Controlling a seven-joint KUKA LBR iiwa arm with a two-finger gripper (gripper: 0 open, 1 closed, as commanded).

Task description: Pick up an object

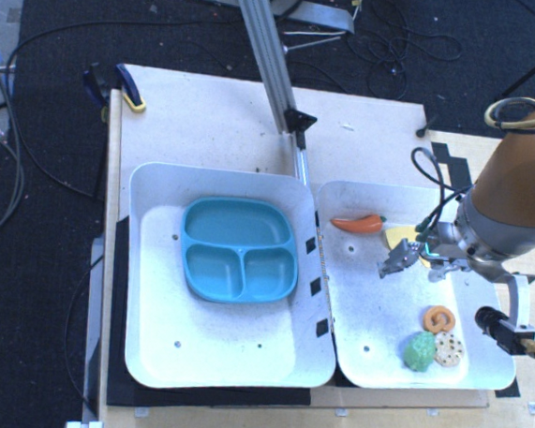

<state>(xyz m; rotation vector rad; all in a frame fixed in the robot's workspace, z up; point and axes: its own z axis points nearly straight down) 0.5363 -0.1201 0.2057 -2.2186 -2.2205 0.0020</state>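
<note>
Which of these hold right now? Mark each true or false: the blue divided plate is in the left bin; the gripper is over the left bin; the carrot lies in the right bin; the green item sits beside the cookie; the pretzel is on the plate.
1. The blue divided plate is in the left bin: true.
2. The gripper is over the left bin: false, it is over the right bin.
3. The carrot lies in the right bin: true.
4. The green item sits beside the cookie: true.
5. The pretzel is on the plate: false, it lies in the right bin.
</note>
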